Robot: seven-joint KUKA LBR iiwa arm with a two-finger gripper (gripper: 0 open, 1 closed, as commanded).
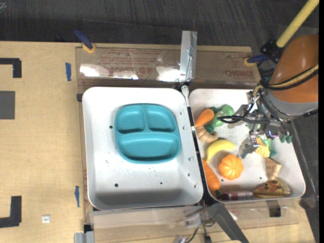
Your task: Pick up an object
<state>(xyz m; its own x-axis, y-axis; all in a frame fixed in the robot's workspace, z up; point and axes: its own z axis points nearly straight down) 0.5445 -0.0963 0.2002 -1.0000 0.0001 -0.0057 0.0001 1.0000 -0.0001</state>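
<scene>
At the near edge of the right bin [298,172] lie a pizza slice [272,188] and a dark pen-like stick [237,195], with a small orange piece [211,176] against the divider. A little farther in sits the orange pumpkin [231,167], touching the yellow banana [218,148] behind it. Just right of these, the tool [251,147] hangs low over the bin floor, close beside a small yellow-and-green toy [263,150]; whether it is released or clenched I cannot tell, since wires and toys clutter the view there, and nothing is clearly between its tips. Farther back are a carrot [204,118] and a green toy [224,111]. The left bin [96,135] bears a teal divided plate [147,132]. By my reading the step in hand is the descent onto a pick, with no object yet lifted; likely targets are the yellow-and-green toy or the banana, both just beside the tool. The next move calls for settling squarely over one item, closing on it, and rising straight up without dragging the pumpkin or other neighbours. The crowding on this side makes a glancing or empty grasp a real risk.
</scene>
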